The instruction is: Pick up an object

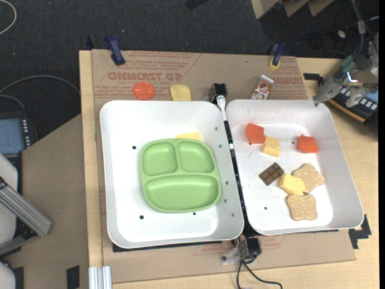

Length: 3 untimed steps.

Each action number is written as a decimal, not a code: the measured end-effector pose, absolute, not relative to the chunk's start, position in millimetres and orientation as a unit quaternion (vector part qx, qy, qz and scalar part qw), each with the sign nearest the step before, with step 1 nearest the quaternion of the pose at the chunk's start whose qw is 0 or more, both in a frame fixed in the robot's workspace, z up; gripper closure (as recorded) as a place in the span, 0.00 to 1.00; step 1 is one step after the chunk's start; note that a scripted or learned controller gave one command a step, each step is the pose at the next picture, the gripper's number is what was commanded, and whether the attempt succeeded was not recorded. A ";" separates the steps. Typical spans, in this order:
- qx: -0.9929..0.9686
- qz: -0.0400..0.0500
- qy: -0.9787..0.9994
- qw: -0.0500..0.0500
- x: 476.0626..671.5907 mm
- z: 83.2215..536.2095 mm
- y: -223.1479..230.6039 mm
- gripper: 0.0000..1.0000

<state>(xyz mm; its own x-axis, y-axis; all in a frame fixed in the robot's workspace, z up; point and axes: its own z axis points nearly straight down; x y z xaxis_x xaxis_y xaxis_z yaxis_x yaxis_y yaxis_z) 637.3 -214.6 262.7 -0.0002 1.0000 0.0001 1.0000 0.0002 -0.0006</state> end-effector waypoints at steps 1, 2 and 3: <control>-0.707 0.001 -0.707 0.007 638.5 99.5 -220.6 0.00; -0.706 -0.003 -0.709 0.003 604.7 85.5 -215.6 0.00; -0.706 -0.001 -0.708 -0.001 604.3 95.8 -220.2 1.00</control>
